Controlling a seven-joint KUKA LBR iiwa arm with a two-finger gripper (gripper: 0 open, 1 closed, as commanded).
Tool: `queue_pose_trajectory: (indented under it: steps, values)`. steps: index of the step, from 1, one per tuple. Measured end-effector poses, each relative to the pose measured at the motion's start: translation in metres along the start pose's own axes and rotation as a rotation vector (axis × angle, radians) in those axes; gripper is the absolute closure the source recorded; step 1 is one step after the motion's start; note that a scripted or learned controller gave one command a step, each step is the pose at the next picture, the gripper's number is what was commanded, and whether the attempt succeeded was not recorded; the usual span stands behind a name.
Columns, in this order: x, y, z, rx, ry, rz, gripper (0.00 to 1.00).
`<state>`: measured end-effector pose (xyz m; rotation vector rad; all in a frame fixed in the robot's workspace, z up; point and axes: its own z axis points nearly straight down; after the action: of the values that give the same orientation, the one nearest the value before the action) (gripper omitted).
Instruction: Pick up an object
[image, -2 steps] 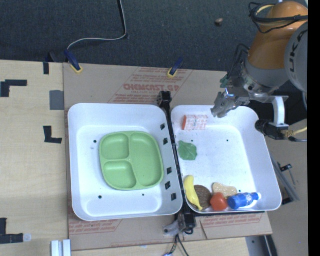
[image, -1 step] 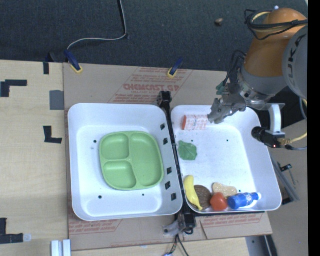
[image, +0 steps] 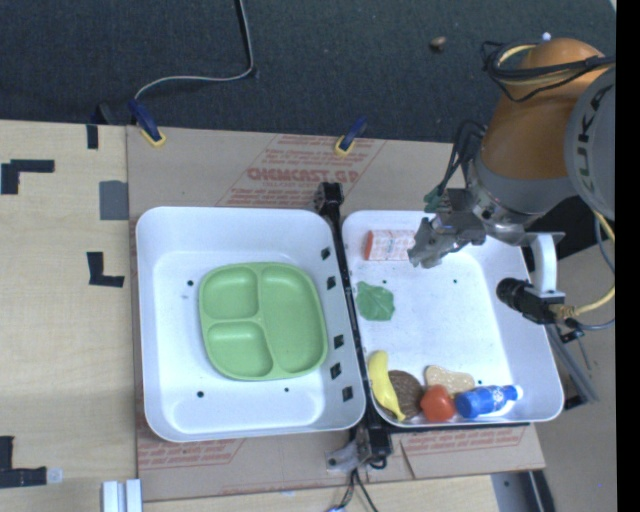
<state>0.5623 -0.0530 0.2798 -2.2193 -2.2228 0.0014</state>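
Observation:
My gripper (image: 427, 250) hangs over the back of the right bin (image: 520, 330), just right of a small white and orange packet (image: 385, 245). A flat green piece (image: 376, 301) lies below it near the bin's left wall. Along the front wall lie a yellow banana (image: 382, 383), a brown round item (image: 405, 386), a red tomato-like ball (image: 437, 404), a tan bread-like piece (image: 449, 379) and a blue and white bottle (image: 487, 400). I see nothing between the gripper's fingers.
The left bin (image: 170, 250) holds a green divided plate (image: 263, 320). A black divider (image: 338, 290) runs between the bins. The arm's grey and orange body (image: 540, 110) and a black fitting (image: 525, 297) overhang the right bin's far right side.

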Motion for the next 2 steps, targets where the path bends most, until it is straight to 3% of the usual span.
queue_pose_trajectory:
  steps: [1,2]
  values:
    - [-0.035,-0.003,0.018,0.001,-0.001,0.001,1.00]
    - [-0.019,-0.012,0.028,0.001,0.000,0.001,1.00]
